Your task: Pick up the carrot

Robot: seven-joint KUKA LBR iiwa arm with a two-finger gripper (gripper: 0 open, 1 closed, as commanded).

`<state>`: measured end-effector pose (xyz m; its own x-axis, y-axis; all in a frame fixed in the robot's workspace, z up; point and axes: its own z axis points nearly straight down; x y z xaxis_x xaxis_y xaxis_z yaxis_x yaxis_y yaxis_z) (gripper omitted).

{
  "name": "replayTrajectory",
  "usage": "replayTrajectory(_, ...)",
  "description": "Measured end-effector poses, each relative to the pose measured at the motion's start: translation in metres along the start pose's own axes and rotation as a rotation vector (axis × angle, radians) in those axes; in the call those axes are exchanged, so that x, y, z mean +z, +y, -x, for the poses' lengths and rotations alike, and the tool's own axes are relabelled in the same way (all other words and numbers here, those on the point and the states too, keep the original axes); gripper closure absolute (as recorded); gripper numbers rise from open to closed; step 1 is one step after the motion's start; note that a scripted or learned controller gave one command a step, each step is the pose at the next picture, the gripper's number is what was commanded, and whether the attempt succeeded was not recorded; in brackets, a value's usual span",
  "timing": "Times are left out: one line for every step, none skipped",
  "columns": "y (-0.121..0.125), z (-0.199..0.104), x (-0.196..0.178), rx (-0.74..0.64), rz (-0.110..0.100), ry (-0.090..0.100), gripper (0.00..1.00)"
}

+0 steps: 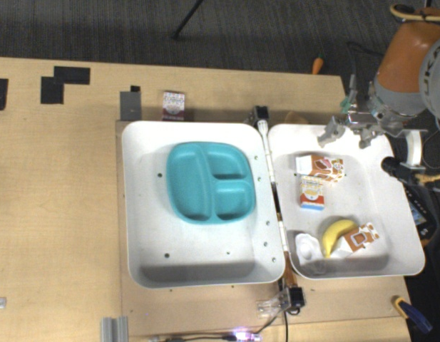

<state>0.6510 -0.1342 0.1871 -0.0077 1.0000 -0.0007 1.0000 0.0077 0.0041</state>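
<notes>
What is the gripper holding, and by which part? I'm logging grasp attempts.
Nothing: the gripper hangs over the right bin's far edge, with no object between its fingers.

No legible text; print on cartons point(314, 191) in right bin point(401, 212) too small to read.

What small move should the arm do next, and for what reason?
Probably shift the gripper a little back, toward the small orange thing beyond the bench edge, which may be the carrot. It hangs over the right bin back rim; that bin holds a banana and packets.
</notes>
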Motion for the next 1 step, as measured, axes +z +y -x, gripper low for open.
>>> replayTrajectory(-0.0301,-0.0450,0.0397,0.291,-0.006,0.003,0.00)
